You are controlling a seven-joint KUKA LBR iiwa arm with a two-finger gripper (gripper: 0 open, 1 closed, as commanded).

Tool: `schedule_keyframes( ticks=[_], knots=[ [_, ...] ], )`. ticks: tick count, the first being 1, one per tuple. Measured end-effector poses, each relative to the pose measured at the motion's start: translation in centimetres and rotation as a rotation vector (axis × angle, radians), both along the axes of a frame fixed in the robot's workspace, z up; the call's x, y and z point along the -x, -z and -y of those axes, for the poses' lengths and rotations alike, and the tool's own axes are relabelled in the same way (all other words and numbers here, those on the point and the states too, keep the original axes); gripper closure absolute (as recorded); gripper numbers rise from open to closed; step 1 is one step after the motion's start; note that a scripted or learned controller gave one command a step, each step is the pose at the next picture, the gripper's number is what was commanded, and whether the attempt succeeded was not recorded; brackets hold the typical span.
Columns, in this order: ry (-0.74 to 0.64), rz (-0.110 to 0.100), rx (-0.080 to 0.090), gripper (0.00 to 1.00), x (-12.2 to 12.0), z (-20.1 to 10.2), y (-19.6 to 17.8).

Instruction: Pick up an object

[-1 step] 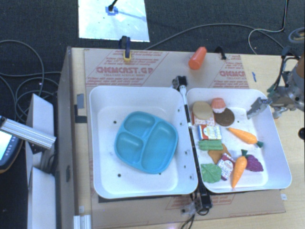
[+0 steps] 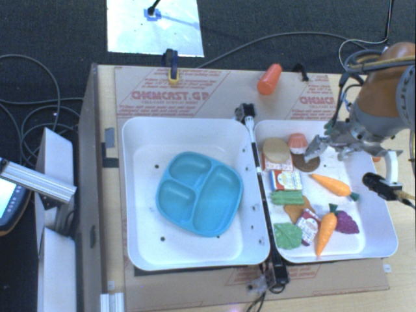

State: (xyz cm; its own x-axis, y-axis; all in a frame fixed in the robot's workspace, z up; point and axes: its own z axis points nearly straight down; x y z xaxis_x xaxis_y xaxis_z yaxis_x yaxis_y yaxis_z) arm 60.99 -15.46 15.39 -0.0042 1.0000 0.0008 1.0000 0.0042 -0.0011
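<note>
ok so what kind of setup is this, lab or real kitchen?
Likely a robot lab bench: two white bins clamped on a board, toy food like a carrot, loose cables on dark carpet.

You have one fixed camera, mounted above the bench [image 2: 195,86] and tilted down at a slant, far enough back to take in both white bins: the left bin [image 2: 140,174] and the right bin [image 2: 377,223] (bench edges and surrounding dark floor [image 2: 52,18] included).
</note>
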Motion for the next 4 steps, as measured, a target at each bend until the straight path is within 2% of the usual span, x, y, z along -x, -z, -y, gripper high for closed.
schedule_keyframes(
  ticks=[1,2,3,4],
  knots=[
    [0.0,0.014,0.004,0.0,-3.7,-3.4,6.3],
    [0.002,0.019,-0.001,0.0,-3.2,-2.3,6.2],
    [-0.001,0.006,0.002,0.0,-6.0,-0.8,6.8],
    [-0.004,0.011,0.004,1.0,-6.2,-0.7,5.5]
  ],
)
